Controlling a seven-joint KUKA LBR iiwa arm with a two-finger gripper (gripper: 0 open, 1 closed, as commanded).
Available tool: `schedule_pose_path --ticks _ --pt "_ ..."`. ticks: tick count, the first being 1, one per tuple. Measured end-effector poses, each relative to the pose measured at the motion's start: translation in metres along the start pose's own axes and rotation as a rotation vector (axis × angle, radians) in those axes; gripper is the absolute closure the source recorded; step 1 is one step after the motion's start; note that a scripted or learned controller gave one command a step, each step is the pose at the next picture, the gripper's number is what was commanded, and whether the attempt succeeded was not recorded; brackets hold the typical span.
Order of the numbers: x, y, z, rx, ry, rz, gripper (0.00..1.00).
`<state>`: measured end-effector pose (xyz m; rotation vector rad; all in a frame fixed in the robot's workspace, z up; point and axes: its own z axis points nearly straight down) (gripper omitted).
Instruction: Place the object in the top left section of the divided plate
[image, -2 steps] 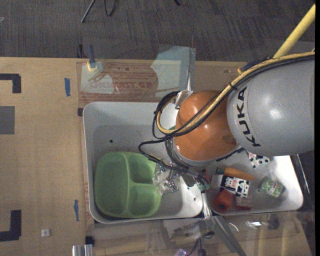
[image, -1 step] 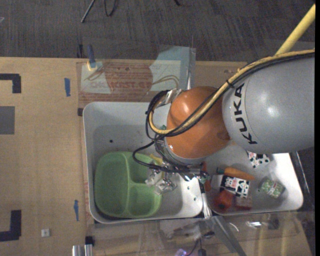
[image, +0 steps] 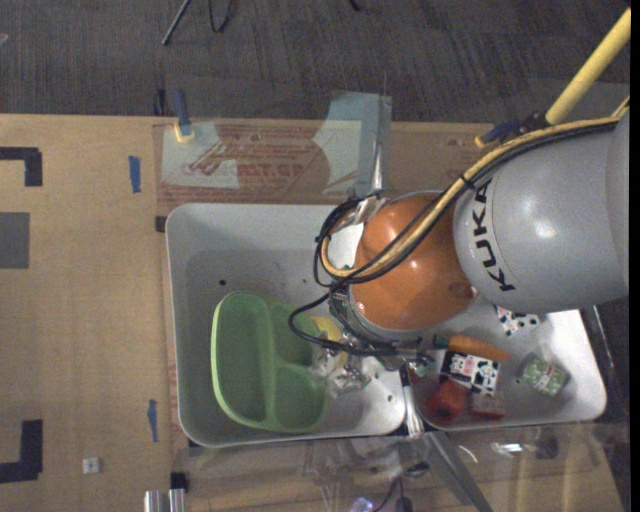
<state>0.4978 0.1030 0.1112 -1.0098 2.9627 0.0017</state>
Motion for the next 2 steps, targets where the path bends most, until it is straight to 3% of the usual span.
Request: schedule_pose_path --ticks 1,2 --pt "-0.005 0.001 0.017 0.010 -0.010 -0.167 1.00" --pt "0.033 -0.094 -0.075 -0.001 0.005 -0.203 1.00"
